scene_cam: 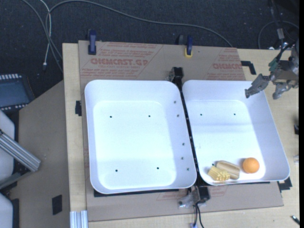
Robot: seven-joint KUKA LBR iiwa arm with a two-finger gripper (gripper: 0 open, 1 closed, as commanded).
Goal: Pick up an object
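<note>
In the right bin (228, 127) three small items lie near the front edge: an orange ball (251, 165), a tan bread-roll-shaped piece (228, 167) and a yellow corn-like piece (218, 175) touching it. My gripper (268, 87) hangs at the far right, over the bin's back right corner, well away from the items. Its two grey fingers (255, 86) are spread apart with nothing between them.
The left bin (135, 134) sits beside the right one on a brown board. Clamps (188, 47) hold the board's back edge. Cables run across the dark floor behind. A grey rail (19, 153) lies at the left.
</note>
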